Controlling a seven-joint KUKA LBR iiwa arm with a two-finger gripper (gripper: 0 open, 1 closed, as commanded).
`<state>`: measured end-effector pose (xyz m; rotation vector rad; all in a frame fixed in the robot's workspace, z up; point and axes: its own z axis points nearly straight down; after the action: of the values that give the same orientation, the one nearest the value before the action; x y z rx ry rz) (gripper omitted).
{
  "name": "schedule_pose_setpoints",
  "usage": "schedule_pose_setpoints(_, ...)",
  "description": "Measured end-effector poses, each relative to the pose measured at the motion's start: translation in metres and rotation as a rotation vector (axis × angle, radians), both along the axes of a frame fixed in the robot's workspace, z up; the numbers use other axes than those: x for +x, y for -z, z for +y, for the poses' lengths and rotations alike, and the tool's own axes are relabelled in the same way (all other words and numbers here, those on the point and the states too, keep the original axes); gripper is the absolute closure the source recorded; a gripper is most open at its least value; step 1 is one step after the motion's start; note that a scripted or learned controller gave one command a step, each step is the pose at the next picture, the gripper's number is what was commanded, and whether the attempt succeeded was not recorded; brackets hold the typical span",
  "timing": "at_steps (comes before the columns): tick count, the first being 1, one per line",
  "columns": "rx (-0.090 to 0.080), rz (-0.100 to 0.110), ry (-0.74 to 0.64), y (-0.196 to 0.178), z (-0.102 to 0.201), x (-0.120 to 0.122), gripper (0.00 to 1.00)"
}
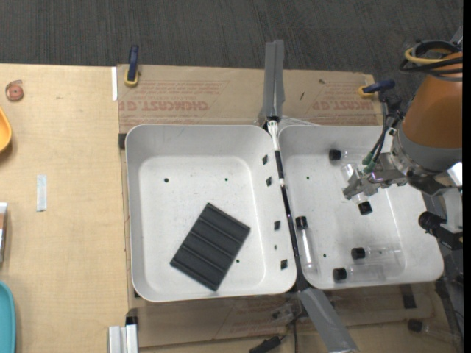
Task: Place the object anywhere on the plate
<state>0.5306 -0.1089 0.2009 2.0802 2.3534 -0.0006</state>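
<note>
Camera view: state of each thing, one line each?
Plate: dark, ribbed, flat in left bin, set at an angle, nothing on it.
Left bin: holds the plate.
Right bin: holds small black pieces and clear items, scattered.
Gripper: over right bin; holding anything: cannot tell.

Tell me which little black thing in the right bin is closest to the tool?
The small black piece just below the tool, near the middle of the right bin. The other black pieces lie further off: one up near the top, two near the bottom.
</note>
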Motion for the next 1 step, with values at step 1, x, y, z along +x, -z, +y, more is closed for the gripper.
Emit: schedule_pose_setpoints(1, -0.002, 0.002, 0.06, -0.0407, 0.0564, 0.077, 1.0)
